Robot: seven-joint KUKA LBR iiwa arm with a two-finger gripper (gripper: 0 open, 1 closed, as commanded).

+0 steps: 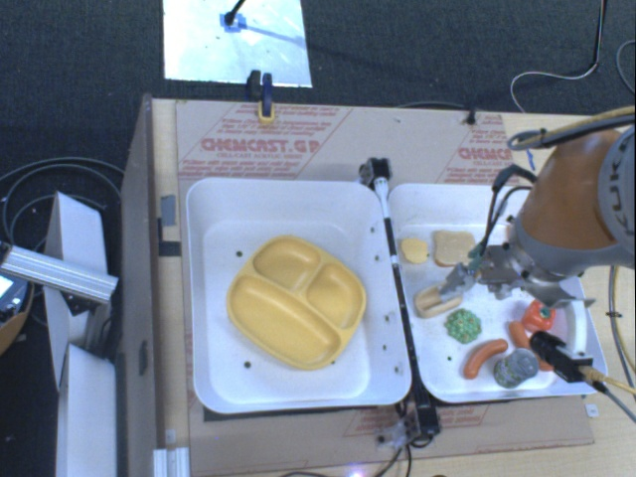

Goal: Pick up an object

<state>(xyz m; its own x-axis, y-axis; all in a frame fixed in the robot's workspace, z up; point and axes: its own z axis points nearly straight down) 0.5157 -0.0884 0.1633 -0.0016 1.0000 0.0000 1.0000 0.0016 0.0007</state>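
My gripper (460, 280) hangs low over the right bin (427, 205), near its left-centre. Its tip is just above the right end of a tan bread-like piece (431, 303) that lies on the bin floor. A green broccoli-like lump (462, 325) sits just below the gripper. A slice of toast (454, 245) and a small yellow piece (413, 251) lie a little behind it. A reddish sausage (484, 357), a grey lump (514, 369) and an orange-red piece (538, 316) are at the front right, the last partly hidden by the arm.
The left bin (209, 266) holds a yellow divided plate (295, 299) in its middle. A black divider rail (395, 276) runs between the two bins. The arm's grey and orange body (571, 207) covers the right bin's far right side.
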